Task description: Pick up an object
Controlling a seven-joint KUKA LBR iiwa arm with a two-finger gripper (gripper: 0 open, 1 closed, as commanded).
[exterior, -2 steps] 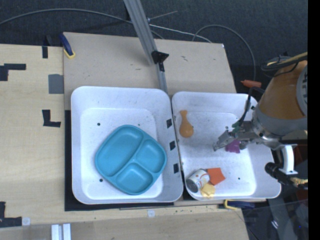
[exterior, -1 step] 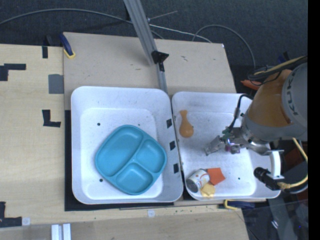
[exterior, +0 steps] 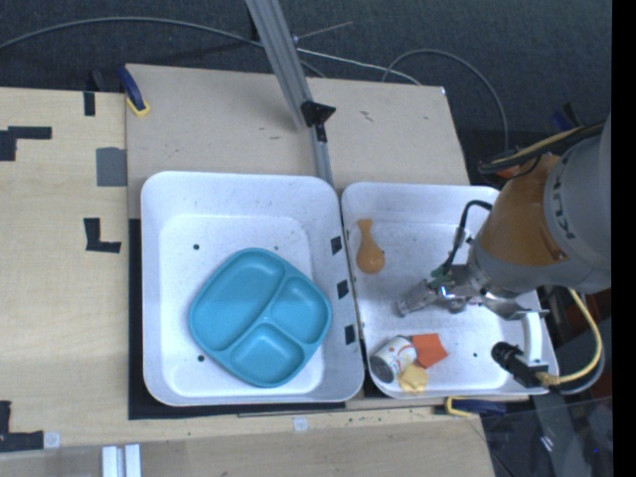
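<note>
Your table (exterior: 248, 117) is a pale wooden surface with black tape marks along its left side, and the two white bins sit side by side on it. The arm (exterior: 556, 227) comes in from the right, its grey bulk and orange band hanging over the right edge of the right bin (exterior: 397, 202). A grey metal pole (exterior: 283, 58) slants down from the top and ends just behind the seam between the bins.

The left bin (exterior: 164, 202) holds one thing: a blue plate (exterior: 260, 316) with three compartments, lying flat and turned at an angle, toward the bin's front half.

In the right bin, you see the jaws (exterior: 409, 304) low over the bin floor near its middle, pointing left. They look metallic and blurred against the white floor, so you cannot tell whether they stand apart or together, and nothing can be made out between them.

The things you could pick lie around them. An orange pear-shaped toy (exterior: 370, 251) lies near the bin's left wall, behind and to the left of the jaws, apart from them. At the front left of the bin, a small white and grey cup-like thing (exterior: 391, 358) lies beside a flat orange piece (exterior: 429, 348), and a small yellow bit (exterior: 413, 378) touches the front wall just beside both.
</note>
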